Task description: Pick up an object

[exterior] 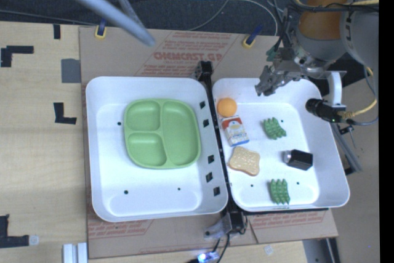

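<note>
- The right bin (pixel 326 191) carries all the loose things, scattered well apart from one another, which I judge leaves room to come down on any one of them; taking the orange ball (pixel 227 106) as the landmark, it sits near the bin's upper left corner, close to the divider
- Just below the ball lies a small red-and-white carton (pixel 234 130); below that, a slice of toast (pixel 245 161)
- To the right of the ball is a green ridged piece (pixel 273 128); further down and right, a black block (pixel 299 159); a second green ridged piece (pixel 279 191) lies lowest
- Left of the ball, across the divider, a green sectioned plate (pixel 163 133) rests flat in the left bin (pixel 104 194); it is not among the loose items
- The gripper (pixel 266 88) hangs above and right of the ball, over the bin's upper edge, with nothing seen in it; whether the jaws are spread or pressed together I cannot tell
- The arm (pixel 335 0) reaches in from above right of the ball, its wrist bent down toward the surface (pixel 37 151)
</note>
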